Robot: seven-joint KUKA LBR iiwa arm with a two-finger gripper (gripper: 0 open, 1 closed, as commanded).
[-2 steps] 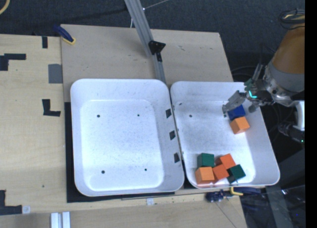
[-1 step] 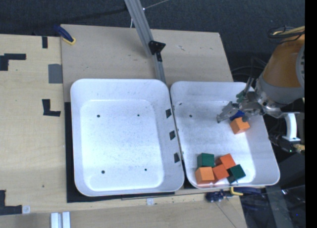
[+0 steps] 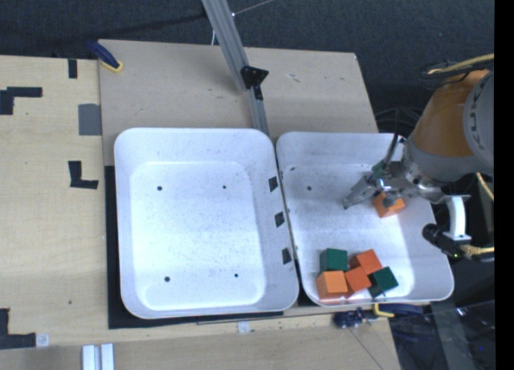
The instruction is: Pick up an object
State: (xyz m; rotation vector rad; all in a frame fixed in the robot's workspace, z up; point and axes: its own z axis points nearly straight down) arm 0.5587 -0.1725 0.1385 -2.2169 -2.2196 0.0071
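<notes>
My gripper [image 3: 384, 197] hangs over the right white bin [image 3: 321, 160], in its upper right part, with the grey and orange arm reaching in from the right. A small orange block [image 3: 392, 206] sits between its fingers, partly covered by them, and the gripper is shut on it. At the bin's front edge lies a cluster of blocks: a dark green one [image 3: 334, 259], an orange one [image 3: 368, 262], a larger orange one [image 3: 332, 282] and a second green one [image 3: 383, 280].
The left white bin [image 3: 128, 200] stands beside the right one, with their rims touching in the middle. A grey metal pole [image 3: 225, 23] slants down from the top to the bins' back edge. Cables run by the arm at the right.
</notes>
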